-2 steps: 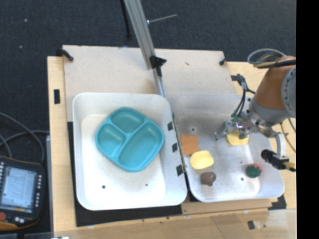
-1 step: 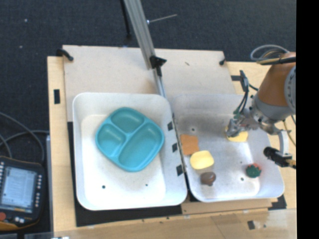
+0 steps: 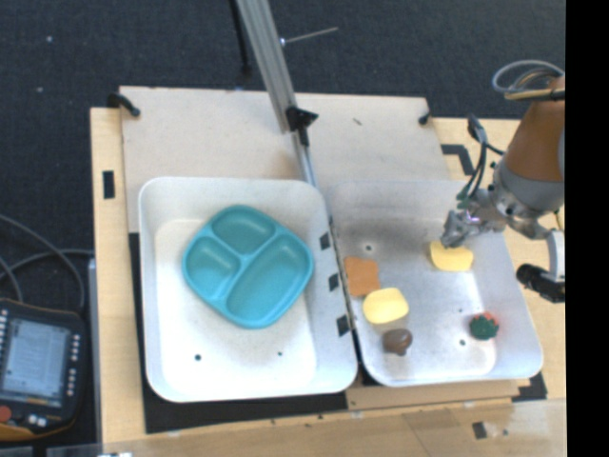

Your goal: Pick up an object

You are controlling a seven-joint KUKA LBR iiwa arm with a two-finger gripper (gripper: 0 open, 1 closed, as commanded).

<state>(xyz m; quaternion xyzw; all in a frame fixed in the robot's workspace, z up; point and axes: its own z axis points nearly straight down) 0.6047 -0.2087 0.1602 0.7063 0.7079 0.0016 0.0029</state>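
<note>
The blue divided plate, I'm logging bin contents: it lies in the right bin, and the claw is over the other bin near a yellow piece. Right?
Not quite. The camera view shows the blue divided plate in the left bin, not the right. The claw is over the other bin, near the yellow piece.

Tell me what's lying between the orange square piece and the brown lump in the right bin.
In the camera view, a yellow block lies between the orange square piece and the brown lump.

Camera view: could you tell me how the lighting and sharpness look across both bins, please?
Camera view: even, soft light with faint shadows; mild glare on the teal plate; the picture is slightly soft overall, so the gripper above the yellow block lacks fine detail.
</note>
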